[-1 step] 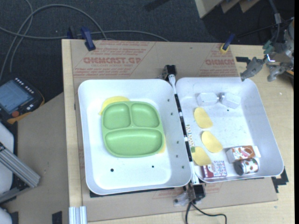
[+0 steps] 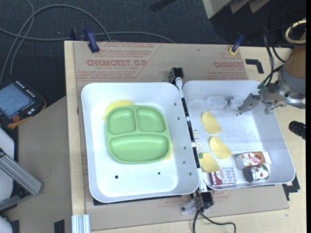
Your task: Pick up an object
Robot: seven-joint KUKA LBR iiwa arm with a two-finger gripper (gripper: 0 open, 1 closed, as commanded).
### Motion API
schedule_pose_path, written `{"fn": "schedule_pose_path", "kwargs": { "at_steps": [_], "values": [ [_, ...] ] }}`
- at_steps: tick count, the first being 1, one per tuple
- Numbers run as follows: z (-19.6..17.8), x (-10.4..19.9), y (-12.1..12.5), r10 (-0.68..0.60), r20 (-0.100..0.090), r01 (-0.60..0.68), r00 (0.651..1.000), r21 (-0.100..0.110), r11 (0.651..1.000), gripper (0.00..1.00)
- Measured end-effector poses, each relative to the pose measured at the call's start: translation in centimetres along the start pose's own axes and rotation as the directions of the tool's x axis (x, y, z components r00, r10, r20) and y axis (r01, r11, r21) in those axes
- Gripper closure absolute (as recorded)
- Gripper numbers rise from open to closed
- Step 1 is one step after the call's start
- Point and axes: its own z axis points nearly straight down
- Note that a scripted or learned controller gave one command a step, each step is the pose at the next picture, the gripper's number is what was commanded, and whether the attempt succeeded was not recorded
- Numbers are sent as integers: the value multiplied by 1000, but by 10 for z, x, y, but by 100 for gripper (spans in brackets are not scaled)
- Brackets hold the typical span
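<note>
tool [image 2: 249, 104]: fingers spread, holding nothing | can [image 2: 254, 173]: small, red-white label, lying sideways

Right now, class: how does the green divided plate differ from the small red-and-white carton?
The green divided plate is large; the red-and-white carton is small. The plate lies in the left bin, the carton at the right bin's near edge. The plate is plain green, the carton printed. Both lie flat, apart from the gripper.
</note>
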Motion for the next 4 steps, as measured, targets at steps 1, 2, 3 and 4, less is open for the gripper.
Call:
{"fn": "schedule_pose_path", "kwargs": {
  "at_steps": [1, 2, 3, 4],
  "values": [
    [79, 17, -43, 0, 0, 0, 1000, 0, 1000, 0],
    [79, 78, -116, 0, 0, 0, 1000, -1, 1000, 0],
    [21, 91, -4, -1, 0, 1, 1000, -2, 1000, 0],
    [79, 112, -3, 0, -1, 0, 1000, 1, 1000, 0]
  ]
}}
